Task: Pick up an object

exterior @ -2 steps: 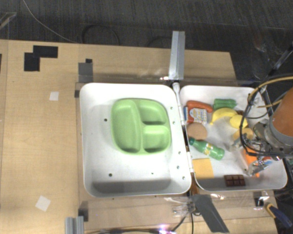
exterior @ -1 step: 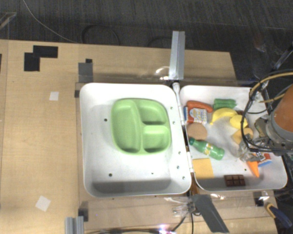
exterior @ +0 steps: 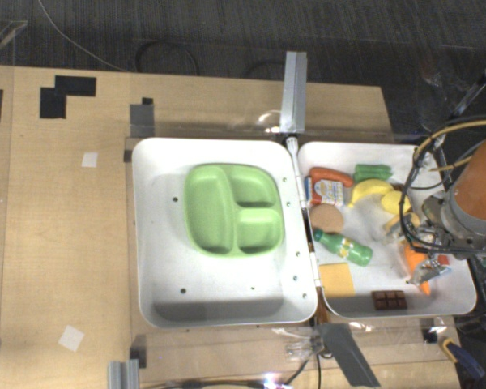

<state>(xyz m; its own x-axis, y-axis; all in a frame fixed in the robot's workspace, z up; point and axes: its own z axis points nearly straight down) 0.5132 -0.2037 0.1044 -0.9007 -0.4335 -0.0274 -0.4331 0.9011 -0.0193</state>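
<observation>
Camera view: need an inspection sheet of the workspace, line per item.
Surface: wooden bench bearing two white bins side by side, left bin and right bin.
Job's things: in the right bin, a banana, green bottle, chocolate bar, yellow cheese slice, green pepper, orange carrot, small labelled packet, brown round piece.
Clutter: green divided tray in the left bin.
Grippers: pincer low over the right bin's right side; finger state cannot be told; nothing seen held.
Cables: yellow and black cables loop at the arm's wrist.
Surroundings: dark floor beyond the bench; black markers on the bench.
</observation>
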